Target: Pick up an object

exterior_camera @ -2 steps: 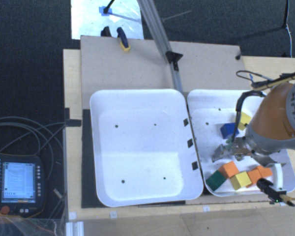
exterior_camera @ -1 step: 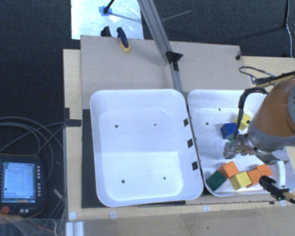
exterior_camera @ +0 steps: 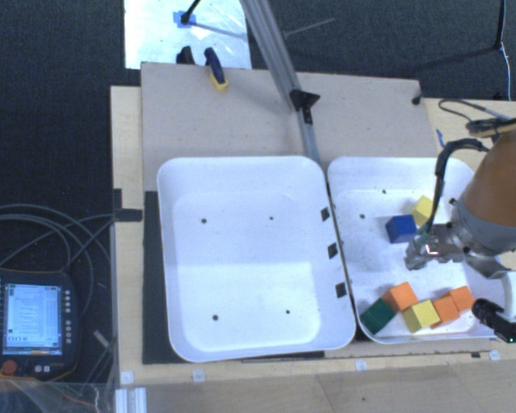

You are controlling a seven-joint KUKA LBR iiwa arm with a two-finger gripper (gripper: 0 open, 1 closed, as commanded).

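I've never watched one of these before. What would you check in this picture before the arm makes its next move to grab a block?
1. Blocks to pick are in the right bin: ok. A blue block, yellow block, green block, two orange ones and another yellow are there.
2. Gripper is over the right bin: ok, it sits just right of the blue block.
3. A block is between the fingers: cannot tell.
4. Nearest target stands apart from its neighbours: not ok, the blue and yellow blocks sit close together.
5. Lower blocks have room around them: not ok, they cluster against the bin's near wall.
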